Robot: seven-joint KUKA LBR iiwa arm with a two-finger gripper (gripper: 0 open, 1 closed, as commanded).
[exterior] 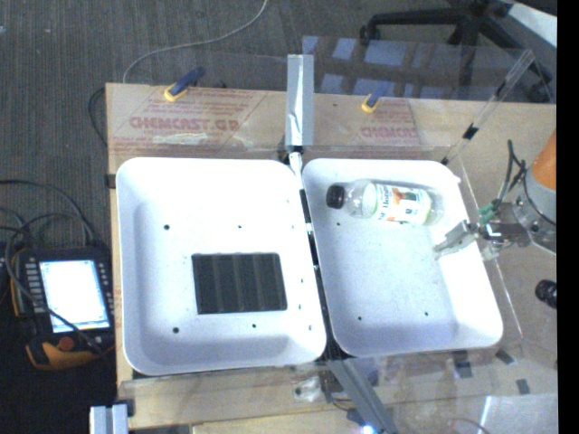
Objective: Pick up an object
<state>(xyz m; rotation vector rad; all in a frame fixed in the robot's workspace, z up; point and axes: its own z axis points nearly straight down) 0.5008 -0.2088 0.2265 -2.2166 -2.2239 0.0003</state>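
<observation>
Clearly the step in hand is the approach: the end effector (455,240) hangs over the right rim of the right bin (425,328), and whether it is parted or closed cannot be told from this slanted look; nothing shows between its tips. The only thing to pick in that bin is a clear plastic bottle (387,201), lying on its side near the far wall, dark cap pointing toward the divider between the bins, labelled body toward the arm's side; it sits apart from the end effector, up and to the left of it. The left bin (154,206) bears only a dark ribbed mat (239,282), flat on its floor, a poor thing to grasp.

To do this well, I judge the arm should travel over the bottle's labelled middle, turn the wrist so the grip closes across the bottle's width rather than along its length; a round body lying flat will likely roll if nudged off-centre, so the descent should be straight and centred. Mind the far wall; the bottle lies near it, leaving little room on that side.
</observation>
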